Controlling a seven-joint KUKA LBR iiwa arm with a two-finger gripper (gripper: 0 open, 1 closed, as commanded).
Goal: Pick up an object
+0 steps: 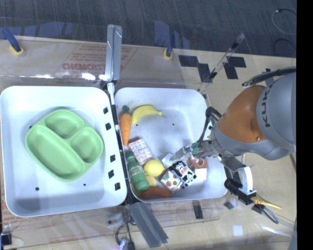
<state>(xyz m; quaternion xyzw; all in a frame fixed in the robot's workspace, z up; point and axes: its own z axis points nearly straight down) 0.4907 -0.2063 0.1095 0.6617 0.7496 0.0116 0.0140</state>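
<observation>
Several Small Toy Items in the Right Bin: Handling and Markings

**Location.** All candidate objects lie in the right bin (161, 95), clustered along its left wall and front edge. The gripper (190, 151) sits low inside this bin, near its right side, just above a black-and-white patterned carton (183, 173) and beside a small brown-and-white box (198, 163). Whether its fingers are apart or together cannot be determined; no object is visibly between them.

**Handling judgement.**
- Banana (145, 112), carrot (125, 127) and lemon (154, 167) appear to be light, rigid plastic toys with smooth, likely slippery skins. Grasp each across its narrow width.
- Green bottle (135, 174) lies on its side and may roll; grasp across the body.
- Cartons offer flat parallel faces, the most secure hold. They are probably light and slightly crushable.

**Markings.** Red printed text on the bench cover (83, 61) behind the left bin (21, 191) is too blurred to read. Dark lettering on the arm's grey housing (276, 113) is only partly visible. Carton prints are illegible.
</observation>
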